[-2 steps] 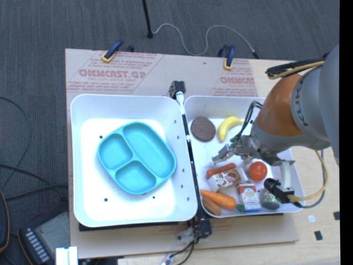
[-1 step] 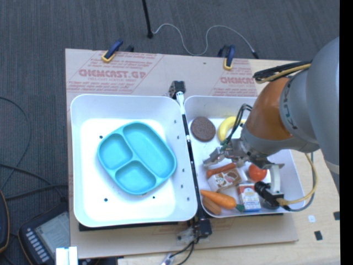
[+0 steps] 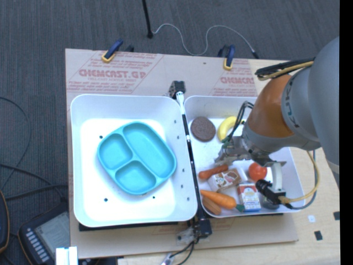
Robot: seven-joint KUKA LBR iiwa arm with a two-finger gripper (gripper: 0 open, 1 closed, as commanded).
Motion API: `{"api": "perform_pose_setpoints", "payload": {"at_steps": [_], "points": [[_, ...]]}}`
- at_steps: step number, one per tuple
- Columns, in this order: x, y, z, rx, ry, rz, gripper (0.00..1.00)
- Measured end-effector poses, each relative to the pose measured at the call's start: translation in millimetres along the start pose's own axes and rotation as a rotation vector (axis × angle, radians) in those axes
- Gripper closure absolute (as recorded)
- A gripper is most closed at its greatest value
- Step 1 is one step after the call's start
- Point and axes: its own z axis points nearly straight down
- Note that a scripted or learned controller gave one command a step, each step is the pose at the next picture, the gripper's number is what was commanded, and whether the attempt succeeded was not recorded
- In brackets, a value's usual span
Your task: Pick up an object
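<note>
board (image 3: 165,70) back-left edge: red "CHEMCAST GP" | back-right edge: same print, partly hidden, probably "CHEMCAST" | small carton (image 3: 249,196): label unreadable

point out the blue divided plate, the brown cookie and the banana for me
blue divided plate (image 3: 136,157), camera view, on the ridge where its three compartments meet
brown cookie (image 3: 203,128), camera view, centre of its round top face
banana (image 3: 226,128), camera view, middle of the yellow curve that shows beside the arm

Two bins (image 3: 77,148) are sitting side by side, holding one blue tray (image 3: 136,157), two carrots (image 3: 219,199), one banana (image 3: 225,127), one cookie (image 3: 203,128), one tomato (image 3: 257,171) and two cartons (image 3: 249,197).
</note>
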Motion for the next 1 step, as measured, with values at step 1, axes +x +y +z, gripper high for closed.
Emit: {"api": "perform_pose_setpoints", "payload": {"at_steps": [1], "points": [[0.1, -0.2, 0.2, 0.0, 0.0, 0.0, 0.0]]}}
